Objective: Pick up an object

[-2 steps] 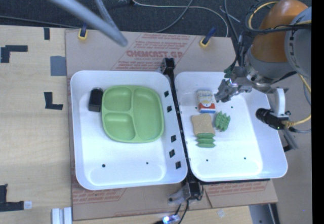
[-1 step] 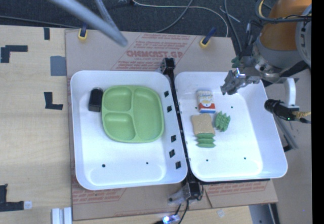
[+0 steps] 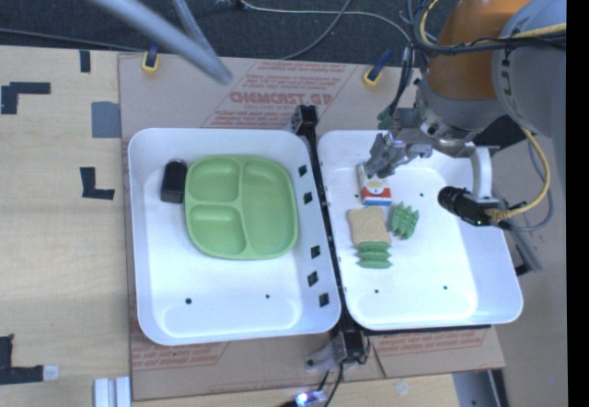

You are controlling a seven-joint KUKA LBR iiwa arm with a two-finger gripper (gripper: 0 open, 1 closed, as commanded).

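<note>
You had the gripper point(image 3: 381, 166) down in the right shallow white plastic bin point(image 3: 460, 304), fingers a little apart, pointing down-left; nothing seen between them. Just below the tips sat the small red, white and blue box point(image 3: 374, 194), probably the target since it was nearest. Past it lay the tan bread-like slice point(image 3: 367, 226), with ridged green toy pieces point(image 3: 402, 220) beside and under. Far left of the fingers, the green divided plastic tray point(image 3: 241, 206) and small black block point(image 3: 173, 181) filled the other bin, well clear of the approach
</note>
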